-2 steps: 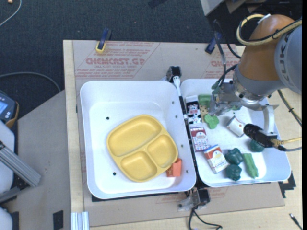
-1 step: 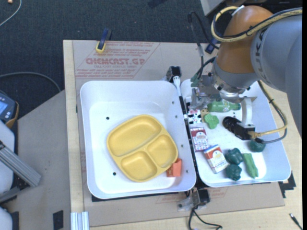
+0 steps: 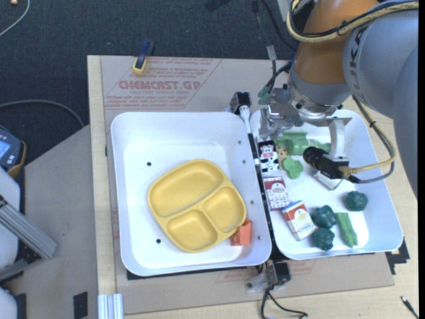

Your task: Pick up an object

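Arm: we see the grey arm with its orange band reaching in from the right, bent low over the rear of the right bin (image 3: 388,234).
Gripper: we place the gripper (image 3: 287,126) just above the bin floor near the divider between the bins.
Jaws: we cannot tell whether they are apart or together; the wrist hides them from us.
Objects in right bin: we count a light green block (image 3: 292,143) right by the gripper, a small green piece (image 3: 293,167), a red and white box (image 3: 276,193), a second red and white carton (image 3: 299,220), dark green clumps (image 3: 324,228), a green stick (image 3: 346,228) and a dark green ball (image 3: 356,201).
Left bin (image 3: 126,171): we find a yellow divided plate (image 3: 196,205) lying flat, with an orange block (image 3: 242,234) touching its near right edge.
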### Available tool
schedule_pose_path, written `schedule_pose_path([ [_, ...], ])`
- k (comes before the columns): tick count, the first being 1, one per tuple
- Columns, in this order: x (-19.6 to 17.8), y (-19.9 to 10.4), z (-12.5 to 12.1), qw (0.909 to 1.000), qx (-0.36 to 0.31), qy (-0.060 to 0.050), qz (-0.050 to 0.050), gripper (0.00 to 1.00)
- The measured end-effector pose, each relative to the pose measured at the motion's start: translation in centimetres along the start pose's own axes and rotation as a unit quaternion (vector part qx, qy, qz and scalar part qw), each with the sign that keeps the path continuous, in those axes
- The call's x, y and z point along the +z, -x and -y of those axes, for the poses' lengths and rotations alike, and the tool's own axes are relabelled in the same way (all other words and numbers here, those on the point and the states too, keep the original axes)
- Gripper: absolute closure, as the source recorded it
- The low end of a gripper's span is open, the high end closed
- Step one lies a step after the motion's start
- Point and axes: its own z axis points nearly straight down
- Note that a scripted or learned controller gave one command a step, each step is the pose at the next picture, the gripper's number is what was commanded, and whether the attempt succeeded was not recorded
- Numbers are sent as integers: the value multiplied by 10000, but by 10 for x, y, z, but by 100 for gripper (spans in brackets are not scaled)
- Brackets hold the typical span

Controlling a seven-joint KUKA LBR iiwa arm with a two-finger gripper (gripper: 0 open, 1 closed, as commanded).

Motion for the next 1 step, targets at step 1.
schedule_pose_path([
  [1, 21, 3, 3, 10000, 18, -51, 1, 100],
])
